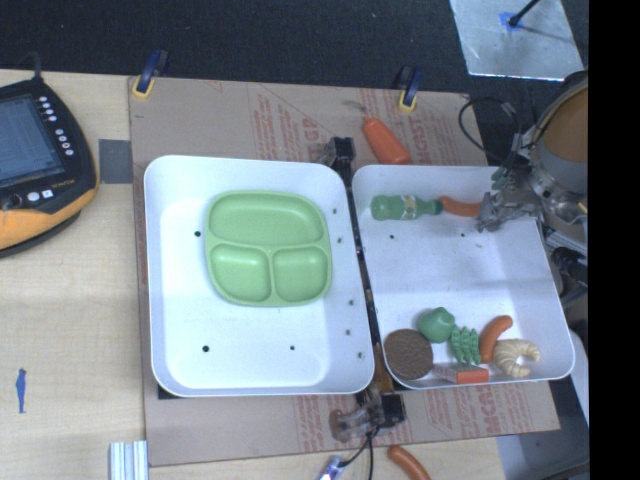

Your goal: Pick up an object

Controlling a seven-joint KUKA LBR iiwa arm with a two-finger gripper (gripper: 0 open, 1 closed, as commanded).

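The gripper, whether spread or closed I cannot tell, could knock the orange carrot at its nine o'clock against the green bottle.

one arm enters the camera view from the 3 o'clock edge, in its upper half. grey body with the orange band showing at about 2 o'clock of the frame, partly cut by the edge. the wrist angles down and toward 9 o'clock. the gripper sits at the low end of the arm, dark and metallic, pointing toward 8 o'clock. finger detail is too small to resolve.
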